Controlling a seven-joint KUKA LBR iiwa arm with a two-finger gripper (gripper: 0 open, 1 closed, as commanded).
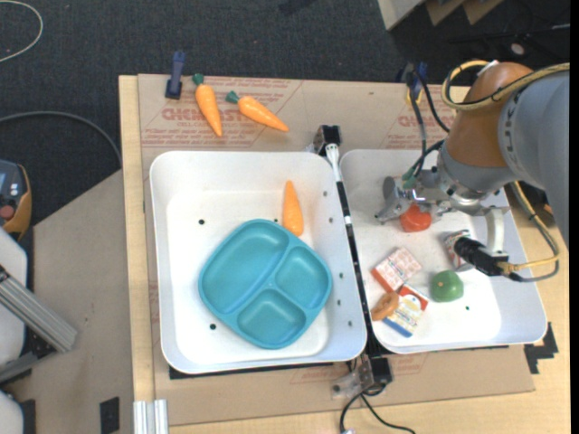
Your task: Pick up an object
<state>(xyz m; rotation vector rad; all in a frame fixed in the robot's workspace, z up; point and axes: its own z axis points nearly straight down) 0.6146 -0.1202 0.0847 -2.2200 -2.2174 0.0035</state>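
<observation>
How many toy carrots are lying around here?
3. Two carrots lie outside the bins on the cardboard at the far side: one to the left, one beside it. A third carrot sits in the left bin, just beyond the teal divided plate.

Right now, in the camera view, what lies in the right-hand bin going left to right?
Brown food item → red-and-white packet → red object at the pincer → green object.
</observation>
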